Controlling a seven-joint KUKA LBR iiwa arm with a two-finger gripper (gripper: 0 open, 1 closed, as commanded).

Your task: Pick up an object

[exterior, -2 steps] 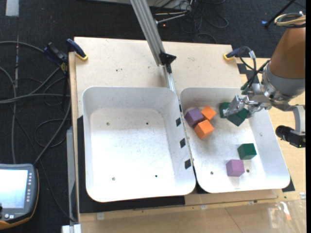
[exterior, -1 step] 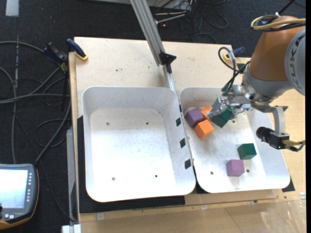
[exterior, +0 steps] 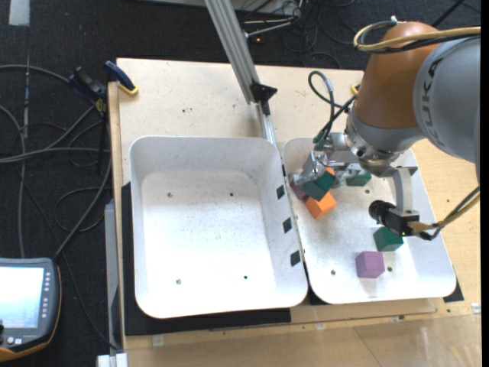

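Your gripper (exterior: 315, 173) sits low in the right white bin (exterior: 428, 277), close to its left wall, over a dark green block (exterior: 325, 182) touching an orange cube (exterior: 322, 203). You cannot tell the finger state. A purple cube (exterior: 370, 264) and green cube (exterior: 388, 239) lie apart, with open floor around them.
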